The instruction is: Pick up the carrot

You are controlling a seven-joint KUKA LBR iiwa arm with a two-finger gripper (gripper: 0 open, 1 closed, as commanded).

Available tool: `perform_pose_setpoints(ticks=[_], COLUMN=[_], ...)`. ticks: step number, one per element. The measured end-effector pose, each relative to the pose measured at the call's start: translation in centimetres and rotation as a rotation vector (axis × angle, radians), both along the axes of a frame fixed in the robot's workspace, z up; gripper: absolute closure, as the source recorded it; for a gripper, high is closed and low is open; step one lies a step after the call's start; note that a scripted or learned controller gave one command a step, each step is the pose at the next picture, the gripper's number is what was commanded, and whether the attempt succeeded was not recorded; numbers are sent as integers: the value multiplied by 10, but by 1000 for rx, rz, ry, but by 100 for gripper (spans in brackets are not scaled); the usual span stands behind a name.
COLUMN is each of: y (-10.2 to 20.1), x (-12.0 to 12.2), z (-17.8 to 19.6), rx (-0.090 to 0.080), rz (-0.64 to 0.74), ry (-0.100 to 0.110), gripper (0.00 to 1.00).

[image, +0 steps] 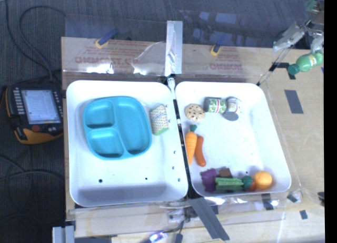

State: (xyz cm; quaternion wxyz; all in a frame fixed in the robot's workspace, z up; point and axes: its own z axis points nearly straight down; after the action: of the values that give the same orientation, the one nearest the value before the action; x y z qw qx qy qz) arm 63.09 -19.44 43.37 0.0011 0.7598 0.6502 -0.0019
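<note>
From the overhead camera view, the gripper (314, 12) sits at the upper right corner, outside the bins; whether its jaws are spread or pressed together I cannot tell. Well away from the jaws, down and to the left, the carrot (191, 143) lies along the left wall of the right bin (274, 131). A cookie (194, 112) rests just above it. The left bin (79, 184) bears a blue tray (116, 126).
</note>
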Motion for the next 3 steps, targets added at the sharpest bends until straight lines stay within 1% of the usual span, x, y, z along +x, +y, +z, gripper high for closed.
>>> perform_pose_setpoints(ticks=[1,2,3], y=[1,-7,-13], x=[1,37,38], z=[9,-177,1], rx=[-4,1,0], rz=[1,4,-181], ry=[2,3,-1], gripper=[100,100,100])
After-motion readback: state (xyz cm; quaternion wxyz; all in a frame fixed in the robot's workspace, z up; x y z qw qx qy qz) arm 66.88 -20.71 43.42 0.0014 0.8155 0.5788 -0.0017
